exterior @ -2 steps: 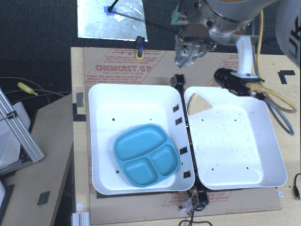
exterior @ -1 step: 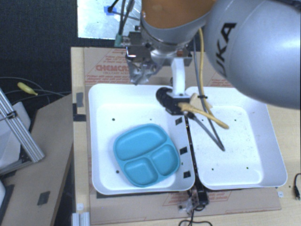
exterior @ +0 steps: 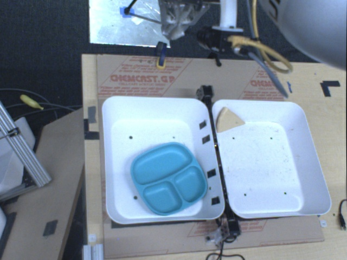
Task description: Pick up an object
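The hand hangs at the far edge of the bench, above the cardboard sheet and well clear of both bins; whether it is released or clenched I cannot tell, and nothing shows in its grasp. A blue divided plate lies in the left bin, toward its near right corner. A tan wedge sits in the far left corner of the right bin. The cardboard reads "CHEMCAST GP" in red — beyond it lies a shiny metal sheet on dark floor.
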Controlling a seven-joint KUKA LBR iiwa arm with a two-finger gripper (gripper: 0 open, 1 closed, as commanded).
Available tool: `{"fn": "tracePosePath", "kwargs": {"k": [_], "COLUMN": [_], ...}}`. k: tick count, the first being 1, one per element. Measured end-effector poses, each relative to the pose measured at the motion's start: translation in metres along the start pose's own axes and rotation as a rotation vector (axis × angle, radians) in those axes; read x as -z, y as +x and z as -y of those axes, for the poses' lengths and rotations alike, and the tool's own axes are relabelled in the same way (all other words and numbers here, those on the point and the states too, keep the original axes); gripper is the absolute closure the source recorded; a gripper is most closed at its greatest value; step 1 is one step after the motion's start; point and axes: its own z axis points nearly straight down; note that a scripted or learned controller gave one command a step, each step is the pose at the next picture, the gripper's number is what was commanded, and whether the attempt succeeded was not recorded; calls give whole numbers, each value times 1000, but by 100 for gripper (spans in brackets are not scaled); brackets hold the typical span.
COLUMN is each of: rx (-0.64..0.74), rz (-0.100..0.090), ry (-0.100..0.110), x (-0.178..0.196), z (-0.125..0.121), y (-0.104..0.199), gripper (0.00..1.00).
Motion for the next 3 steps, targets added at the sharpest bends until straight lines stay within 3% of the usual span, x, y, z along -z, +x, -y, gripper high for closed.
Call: {"fn": "tracePosePath", "kwargs": {"k": [1,2,3], "rx": [-5,-3,-1], "rz": [7,8,8], "ry": [20,29,26], "x": [-98,-287,-459], "z": [-57,-43,-48], "y": [-14,-1,-2], "gripper": [100,100,100]}}
